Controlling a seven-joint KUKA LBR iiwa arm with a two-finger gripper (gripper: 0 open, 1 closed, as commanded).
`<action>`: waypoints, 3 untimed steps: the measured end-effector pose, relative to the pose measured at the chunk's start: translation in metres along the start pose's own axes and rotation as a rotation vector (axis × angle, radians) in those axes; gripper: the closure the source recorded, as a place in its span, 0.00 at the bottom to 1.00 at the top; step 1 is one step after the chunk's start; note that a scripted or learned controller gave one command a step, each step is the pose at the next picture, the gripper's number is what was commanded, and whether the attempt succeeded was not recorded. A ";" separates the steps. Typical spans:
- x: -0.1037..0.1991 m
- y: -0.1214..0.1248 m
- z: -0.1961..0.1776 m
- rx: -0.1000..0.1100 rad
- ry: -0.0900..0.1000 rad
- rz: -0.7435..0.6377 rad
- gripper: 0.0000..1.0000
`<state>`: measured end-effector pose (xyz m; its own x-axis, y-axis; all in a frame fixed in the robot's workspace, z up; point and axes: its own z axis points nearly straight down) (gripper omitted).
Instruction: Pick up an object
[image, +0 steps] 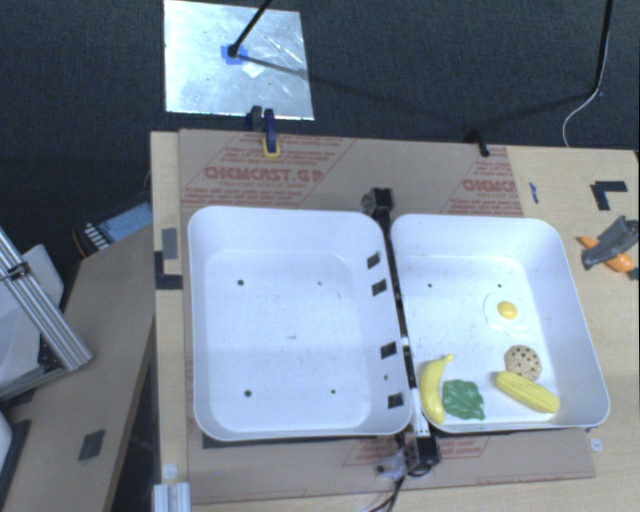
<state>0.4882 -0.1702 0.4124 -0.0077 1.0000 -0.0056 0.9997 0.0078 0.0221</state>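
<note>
The right bin (560, 300) holds several toy foods near its front. A fried egg (505, 310) lies mid-right, with a round cookie (522, 360) just below it. A yellow corn cob (527, 392) lies slantwise near the front right corner. A yellow banana (433, 388) stands along the bin's left wall, touching a green leafy piece (463, 399) on its right.
The left bin (210, 300) sits beside the right one, joined by a black clip strip (392, 320). A small grey and orange item (610, 246) lies on the bench right of the bins. A blue and yellow clamp (266, 130) grips the bench's back edge.
</note>
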 end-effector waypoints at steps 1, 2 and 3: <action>0.051 0.002 -0.132 0.002 0.002 -0.003 0.00; 0.049 0.002 -0.135 0.013 0.003 -0.001 1.00; 0.201 0.018 -0.123 0.020 0.009 -0.013 1.00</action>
<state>0.5023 0.0317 0.5342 -0.0203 0.9998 0.0033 0.9998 0.0203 0.0017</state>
